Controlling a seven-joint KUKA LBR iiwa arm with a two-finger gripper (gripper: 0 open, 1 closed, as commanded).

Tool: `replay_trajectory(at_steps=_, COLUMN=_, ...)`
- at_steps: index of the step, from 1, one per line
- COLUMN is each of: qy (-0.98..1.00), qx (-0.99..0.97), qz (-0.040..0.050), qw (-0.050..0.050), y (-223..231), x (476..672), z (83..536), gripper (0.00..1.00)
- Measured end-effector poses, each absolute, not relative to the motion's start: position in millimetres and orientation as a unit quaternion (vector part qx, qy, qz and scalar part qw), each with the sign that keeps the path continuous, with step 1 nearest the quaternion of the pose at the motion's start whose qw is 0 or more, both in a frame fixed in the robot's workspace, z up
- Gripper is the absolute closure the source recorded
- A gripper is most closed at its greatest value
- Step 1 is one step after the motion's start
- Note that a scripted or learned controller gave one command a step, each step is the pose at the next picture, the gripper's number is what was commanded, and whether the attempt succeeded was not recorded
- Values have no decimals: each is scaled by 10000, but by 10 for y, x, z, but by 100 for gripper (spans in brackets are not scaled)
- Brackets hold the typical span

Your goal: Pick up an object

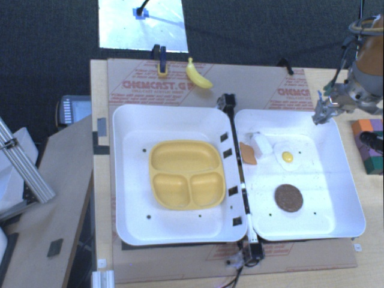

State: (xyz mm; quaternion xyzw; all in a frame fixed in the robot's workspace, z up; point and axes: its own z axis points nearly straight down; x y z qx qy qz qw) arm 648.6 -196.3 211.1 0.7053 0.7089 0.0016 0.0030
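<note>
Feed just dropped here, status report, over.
Gripper above right bin's far corner, holding nothing. Fried egg, brown patty lie untouched. Nothing in the way.

One fixed camera, mounted high above the tabletop [150, 254], looking down at a slant. Both white bins sit mid-frame: left bin [129, 179], right bin [336, 185], far enough off to fit whole. The arm [367, 71] enters at the upper right edge.
</note>
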Motion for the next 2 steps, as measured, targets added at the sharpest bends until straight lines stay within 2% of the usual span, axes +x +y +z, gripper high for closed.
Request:
replay_trajectory(at_steps=1, qy=7103, qx=7039, qz=15, qw=5, y=-1394, x=6319, z=2219, gripper=100)
replay_trajectory(at_steps=2, qy=7104, qx=7038, qz=6, qw=-8, y=-873, x=6194, z=2121, gripper=100)
